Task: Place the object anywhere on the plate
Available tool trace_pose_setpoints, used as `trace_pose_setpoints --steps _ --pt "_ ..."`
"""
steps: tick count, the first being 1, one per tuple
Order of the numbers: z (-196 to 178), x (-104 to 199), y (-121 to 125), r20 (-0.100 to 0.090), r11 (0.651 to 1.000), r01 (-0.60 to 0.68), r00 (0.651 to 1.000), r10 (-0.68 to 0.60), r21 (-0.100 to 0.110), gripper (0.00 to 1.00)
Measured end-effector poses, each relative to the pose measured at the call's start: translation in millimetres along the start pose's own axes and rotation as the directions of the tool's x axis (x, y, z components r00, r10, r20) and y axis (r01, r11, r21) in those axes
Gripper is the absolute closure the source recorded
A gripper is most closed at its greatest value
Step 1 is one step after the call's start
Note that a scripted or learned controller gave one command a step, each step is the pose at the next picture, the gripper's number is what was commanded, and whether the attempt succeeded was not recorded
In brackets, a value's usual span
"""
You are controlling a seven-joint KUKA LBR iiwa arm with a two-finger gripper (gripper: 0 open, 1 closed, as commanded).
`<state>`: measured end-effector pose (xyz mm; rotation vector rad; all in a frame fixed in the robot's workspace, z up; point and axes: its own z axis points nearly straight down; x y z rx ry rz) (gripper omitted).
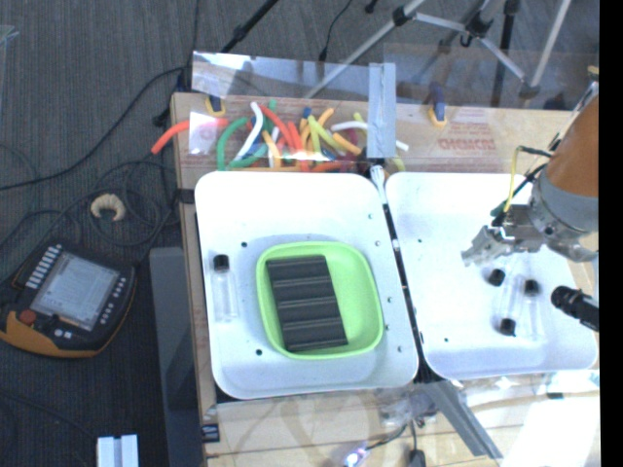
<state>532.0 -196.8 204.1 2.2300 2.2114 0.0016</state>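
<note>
The surface (292, 421) carries two white bins. The left bin (292, 202) holds a green plate (365, 295) bearing a dark ribbed block (307, 303). In the right bin (438, 339), the pincer (498, 246) hovers mid-right of frame; its spread cannot be determined. Small black-capped clear objects (516, 305), possibly vials, lie just below it.

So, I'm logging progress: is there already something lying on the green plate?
Yes, a dark grey ridged block lies on the green plate in the left bin.
</note>
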Motion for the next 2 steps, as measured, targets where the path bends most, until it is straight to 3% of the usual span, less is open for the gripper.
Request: trace_pose_setpoints --steps 1,2 --pt "0 0 0 0.0 1.0 0.0 1.0 0.0 0.0 0.0" --pt "-152 -9 71 0.003 0.99 0.144 0.99 -0.144 0.0 0.0"
